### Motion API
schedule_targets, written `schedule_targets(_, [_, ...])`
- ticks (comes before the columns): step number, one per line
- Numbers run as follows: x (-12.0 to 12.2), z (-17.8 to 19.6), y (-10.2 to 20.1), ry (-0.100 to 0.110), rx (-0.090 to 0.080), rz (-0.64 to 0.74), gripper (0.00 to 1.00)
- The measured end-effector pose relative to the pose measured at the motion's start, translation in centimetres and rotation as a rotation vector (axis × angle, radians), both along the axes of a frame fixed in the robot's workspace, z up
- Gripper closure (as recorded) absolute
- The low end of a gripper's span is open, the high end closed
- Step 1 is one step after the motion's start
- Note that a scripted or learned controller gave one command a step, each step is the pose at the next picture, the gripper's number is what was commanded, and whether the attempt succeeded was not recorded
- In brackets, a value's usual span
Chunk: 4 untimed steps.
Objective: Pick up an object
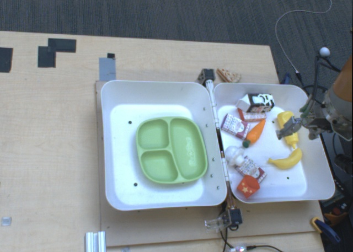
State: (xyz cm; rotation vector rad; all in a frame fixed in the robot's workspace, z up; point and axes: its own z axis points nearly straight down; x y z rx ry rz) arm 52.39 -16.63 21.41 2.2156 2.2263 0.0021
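A grey gripper [290, 128] is seen reaching in from the right over the right-hand bin [317, 190], poised above the small yellow object [284, 118] near the bin's far right side; whether its fingers are spread or closed cannot be told from this angle, and nothing is seen held between them. The nearest candidates are judged to be light, hollow plastic play food: the yellow banana [287, 160] lies just below the gripper on bare bin floor, apart from its neighbours, and would likely be best taken across its thick middle, since its smooth curved skin may slip if pinched near a tapered tip. An orange carrot [254, 132] leans against a red packet [234, 126] at the bin's centre, where a clean hold is thought harder. In the left-hand bin [118, 135] a green divided tray [171, 150] is seen lying flat.
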Motion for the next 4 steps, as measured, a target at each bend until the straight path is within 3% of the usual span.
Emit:
schedule_targets(1, [-2.9, -11.4, 1.7, -0.015, -0.006, -0.003, 0.00])
schedule_targets(2, [-2.7, -10.2, 1.7, -0.021, -0.009, -0.003, 1.00])
schedule_targets(3, [7.4, -2.9, 12.6, -0.003, 0.001, 0.000, 1.00])
schedule_targets(4, [7.3, -2.9, 12.5, -0.001, 0.000, 0.000, 0.00])
